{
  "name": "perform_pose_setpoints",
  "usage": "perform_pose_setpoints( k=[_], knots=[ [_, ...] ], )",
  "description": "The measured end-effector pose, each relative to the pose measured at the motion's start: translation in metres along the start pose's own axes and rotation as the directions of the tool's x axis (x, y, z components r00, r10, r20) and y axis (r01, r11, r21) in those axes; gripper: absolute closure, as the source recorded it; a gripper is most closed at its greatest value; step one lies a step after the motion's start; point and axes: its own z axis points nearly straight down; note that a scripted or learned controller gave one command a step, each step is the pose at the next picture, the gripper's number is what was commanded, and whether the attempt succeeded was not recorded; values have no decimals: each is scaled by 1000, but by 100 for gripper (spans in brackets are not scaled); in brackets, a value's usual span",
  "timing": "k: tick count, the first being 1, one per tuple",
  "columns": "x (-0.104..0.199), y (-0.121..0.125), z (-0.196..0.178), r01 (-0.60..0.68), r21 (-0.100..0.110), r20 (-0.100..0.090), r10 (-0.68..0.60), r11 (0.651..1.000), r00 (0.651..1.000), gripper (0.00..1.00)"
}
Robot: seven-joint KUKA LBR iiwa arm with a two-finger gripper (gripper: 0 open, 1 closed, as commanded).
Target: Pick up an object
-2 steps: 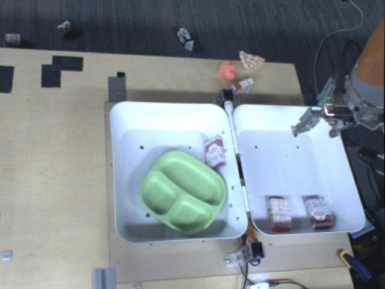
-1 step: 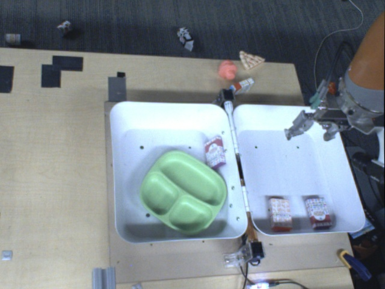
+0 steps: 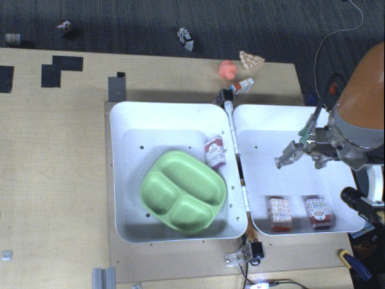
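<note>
A green divided plate [image 3: 183,190] lies in the left bin [image 3: 129,131], toward its front. A small red and white packet [image 3: 215,151] rests just behind the plate, near the divider between the bins. Two more red and white packets [image 3: 280,213] [image 3: 317,212] sit side by side along the front of the right bin [image 3: 261,131]. My gripper [image 3: 289,156] hangs over the middle of the right bin, above and behind those two packets, with nothing visibly held.
On the bench behind the bins lie a pink ball [image 3: 227,70], a wedge-shaped toy [image 3: 251,59] and a small tube [image 3: 243,86]. The arm's orange band [image 3: 364,92] fills the right side. Cables and clips sit at the bins' front edge [image 3: 243,256].
</note>
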Motion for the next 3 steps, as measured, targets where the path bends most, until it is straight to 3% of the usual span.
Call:
perform_pose_setpoints(
  k=[1,2,3],
  knots=[
    [-70,17,122,-5,2,1,5,1000,1000,0],
    [-44,27,197,-4,-5,2,4,1000,1000,0],
    [-32,3,196,-6,-13,5,6,1000,1000,0]
  ],
)
